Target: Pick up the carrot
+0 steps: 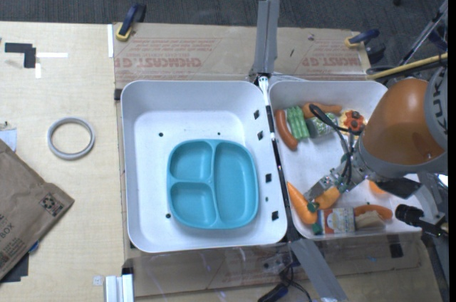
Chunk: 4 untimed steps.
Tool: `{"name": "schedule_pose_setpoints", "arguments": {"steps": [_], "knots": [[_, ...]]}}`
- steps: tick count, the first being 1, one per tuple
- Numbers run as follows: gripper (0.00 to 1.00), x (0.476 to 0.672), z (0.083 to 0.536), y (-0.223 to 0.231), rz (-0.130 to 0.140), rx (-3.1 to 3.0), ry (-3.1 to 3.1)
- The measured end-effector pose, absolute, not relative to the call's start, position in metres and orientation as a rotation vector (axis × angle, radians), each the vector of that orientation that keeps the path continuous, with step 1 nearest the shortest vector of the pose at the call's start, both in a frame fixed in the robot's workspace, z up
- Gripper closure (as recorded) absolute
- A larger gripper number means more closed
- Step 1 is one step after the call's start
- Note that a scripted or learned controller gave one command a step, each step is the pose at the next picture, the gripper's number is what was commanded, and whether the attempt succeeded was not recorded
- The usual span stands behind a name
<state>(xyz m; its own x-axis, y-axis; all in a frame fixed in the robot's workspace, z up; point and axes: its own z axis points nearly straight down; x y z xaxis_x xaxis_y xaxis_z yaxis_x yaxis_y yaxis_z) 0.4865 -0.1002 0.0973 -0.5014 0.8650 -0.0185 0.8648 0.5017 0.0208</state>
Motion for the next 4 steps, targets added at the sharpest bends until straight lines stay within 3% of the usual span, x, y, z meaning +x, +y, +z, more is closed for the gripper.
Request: {"name": "schedule_pose_setpoints", "arguments": {"steps": [1, 2, 3, 4], "knots": [[0.0, 0.484, 0.096, -0.112, 0.013, 1.614, 2.674], [1.0, 0.483, 0.104, -0.113, 0.011, 1.621, 2.674], [1.0, 0.478, 0.191, -0.048, -0.003, 2.062, 2.371], [0.0, 0.478, 0.191, -0.048, -0.003, 2.062, 2.371]]}}
